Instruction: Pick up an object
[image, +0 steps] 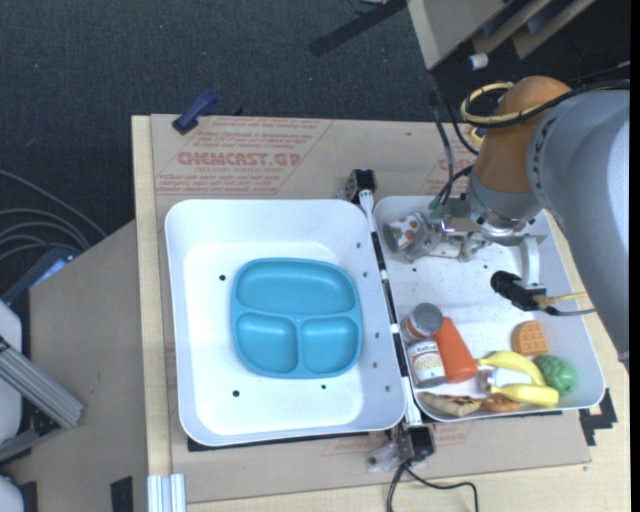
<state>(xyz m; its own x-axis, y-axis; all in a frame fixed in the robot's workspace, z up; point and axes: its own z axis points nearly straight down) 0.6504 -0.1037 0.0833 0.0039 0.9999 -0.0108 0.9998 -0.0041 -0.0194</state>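
Observation:
My gripper (432, 240) reaches into the far left part of the right bin (470, 288), low over its floor. A small red and white object (402, 234) lies just left of the gripper in that bin's far left corner; whether they touch is unclear. Along the bin's near side lie a small can (425, 320), a jar with a label (428, 362), an orange carrot-like piece (456, 350), a yellow banana (520, 368), a green piece (561, 373) and a brown waffle-like piece (531, 337).
The left bin (200, 400) holds a blue divided plate (297, 317) in its middle. A flat brownish item (455, 404) lies against the right bin's near rim. The grey arm with its orange band (515, 140) comes in from the upper right.

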